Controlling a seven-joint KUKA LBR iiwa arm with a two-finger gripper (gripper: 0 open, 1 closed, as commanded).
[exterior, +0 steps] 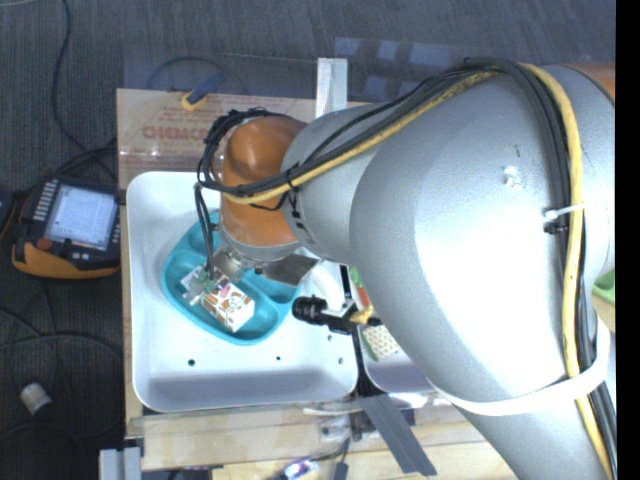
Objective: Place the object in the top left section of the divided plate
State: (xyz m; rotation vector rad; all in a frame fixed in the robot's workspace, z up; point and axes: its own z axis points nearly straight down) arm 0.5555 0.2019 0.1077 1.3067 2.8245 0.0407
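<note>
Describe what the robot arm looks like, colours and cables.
The arm is bulky, rounded and grey, with an orange band above the wrist. Black and yellow cables run along it, held by a white tie.

Much of the blue divided plate (185,268) is covered by the arm's wrist, so its dividers cannot be traced. The right bin (400,373) is largely hidden beneath the arm (470,238). The small object (230,306), possibly a printed block, is too blurred to be identified.
</note>
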